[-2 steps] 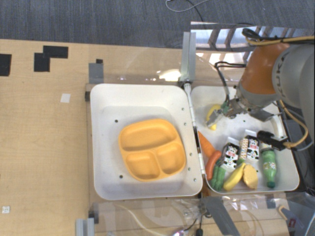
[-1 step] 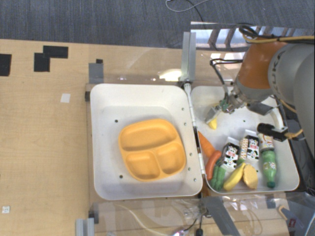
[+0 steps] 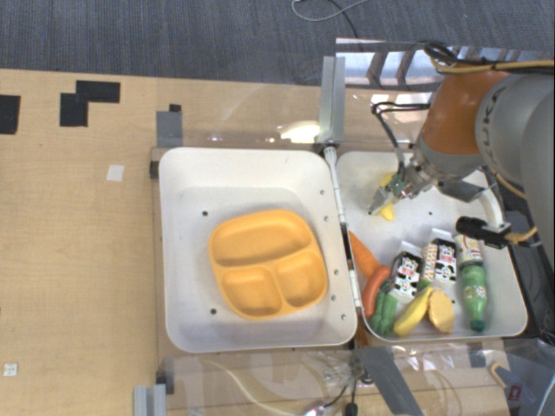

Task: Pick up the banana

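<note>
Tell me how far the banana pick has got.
Nothing looks done: the banana lies at the right bin's near edge, among the carrot, cartons and green bottle. In hand: the tool is over a small yellow piece at the far side. Left: reach, grasp, lift.

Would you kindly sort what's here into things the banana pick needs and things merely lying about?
For the job:
- curved yellow banana
- grey arm's pincer

Lying about:
- orange divided plastic plate
- orange carrot
- green plastic bottle
- two black-and-white cartons
</note>
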